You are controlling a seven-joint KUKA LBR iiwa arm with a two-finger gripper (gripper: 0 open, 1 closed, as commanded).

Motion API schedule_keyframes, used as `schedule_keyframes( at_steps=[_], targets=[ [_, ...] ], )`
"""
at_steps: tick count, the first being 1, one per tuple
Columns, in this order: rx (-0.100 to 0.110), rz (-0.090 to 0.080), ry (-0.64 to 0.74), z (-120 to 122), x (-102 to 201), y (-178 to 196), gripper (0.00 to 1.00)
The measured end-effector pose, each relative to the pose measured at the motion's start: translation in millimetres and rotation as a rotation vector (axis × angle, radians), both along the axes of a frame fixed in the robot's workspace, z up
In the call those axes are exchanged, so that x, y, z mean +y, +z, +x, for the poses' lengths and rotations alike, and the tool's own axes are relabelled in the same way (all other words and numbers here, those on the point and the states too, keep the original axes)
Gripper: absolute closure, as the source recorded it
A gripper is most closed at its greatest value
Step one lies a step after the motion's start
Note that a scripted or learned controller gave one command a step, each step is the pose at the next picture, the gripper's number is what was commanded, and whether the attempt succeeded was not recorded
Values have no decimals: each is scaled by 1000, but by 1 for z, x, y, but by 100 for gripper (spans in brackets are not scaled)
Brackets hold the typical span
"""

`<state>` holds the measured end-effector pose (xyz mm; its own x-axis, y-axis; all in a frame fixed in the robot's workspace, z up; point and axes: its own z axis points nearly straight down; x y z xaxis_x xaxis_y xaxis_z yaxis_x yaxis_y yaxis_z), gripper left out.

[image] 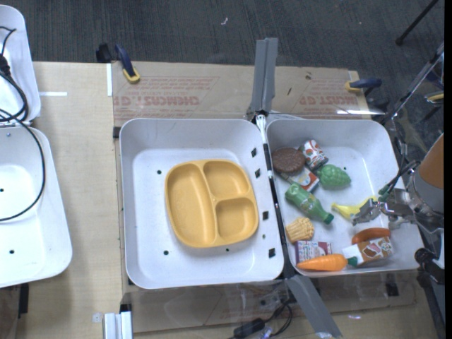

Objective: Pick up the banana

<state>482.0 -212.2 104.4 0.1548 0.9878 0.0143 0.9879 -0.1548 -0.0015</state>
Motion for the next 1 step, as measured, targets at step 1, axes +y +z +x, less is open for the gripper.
schedule_keyframes(
  at_steps=[1],
  targets=[
    [0,0,0,0,0,0,0]
  ],
)
